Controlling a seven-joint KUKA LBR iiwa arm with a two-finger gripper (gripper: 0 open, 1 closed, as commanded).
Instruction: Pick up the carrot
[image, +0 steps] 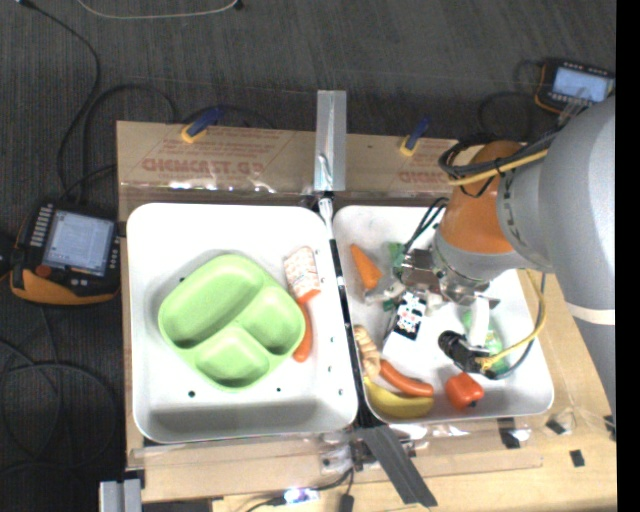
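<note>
Toys are seen crowded along the near edge of the right bin (535, 395): a yellow banana (398, 403) lies against the near wall, a red-orange sausage-like piece (405, 380) rests across it, and a red tomato-like piece (463, 390) sits just to the right. A knobbly tan piece (366, 347) is found beside the banana's left end, close to the wall between the bins.

Further back, the gripper (415, 300) is placed low over the middle of the right bin, above a black-and-white patterned item (408, 318); whether its fingers are apart or together cannot be told, as they are hidden among cables and the wrist. A white-and-green object (477, 325) is seen just to the right. The grey arm (560, 190) with its orange band (478, 225) is extended in from the right.

The carrot (364, 268) is located in the far-left part of the right bin, lying free on the floor near the dividing wall, left of the gripper and apart from it.

In the left bin (150, 400), a green three-compartment tray (231, 318) is set in the middle. A second orange carrot-like piece (303, 335) is laid along its right side, with a pale wrapped item (300, 270) at its far end.

Beyond the bins, the cardboard-covered tabletop (230, 160) carries a blue clamp (200, 123) and a yellow-and-blue one (414, 138).
</note>
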